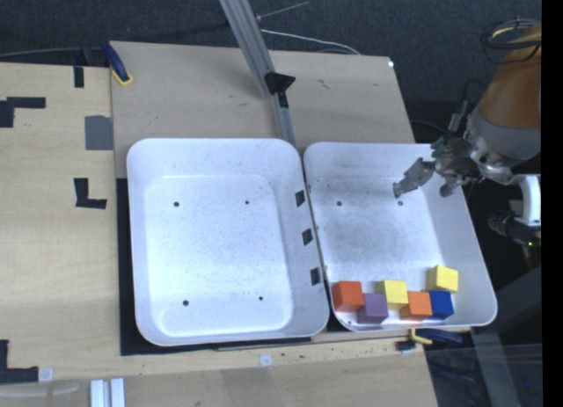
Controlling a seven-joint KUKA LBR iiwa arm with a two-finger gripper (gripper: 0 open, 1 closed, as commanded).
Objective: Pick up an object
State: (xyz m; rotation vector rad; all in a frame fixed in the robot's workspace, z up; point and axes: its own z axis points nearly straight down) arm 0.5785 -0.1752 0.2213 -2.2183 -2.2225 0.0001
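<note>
coloured blocks [394,298] lie in the right bin's [369,221] near end, well apart from the claw [412,181].

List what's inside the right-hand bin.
Right bin: six small blocks at its near edge, including orange, purple, yellow, blue. Gripper hovers above.

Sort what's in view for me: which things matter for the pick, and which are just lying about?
For the pick:
gripper
right bin
orange blocks
yellow blocks
purple block
blue block

Lying about:
left bin
metal pole
tape marks
</note>
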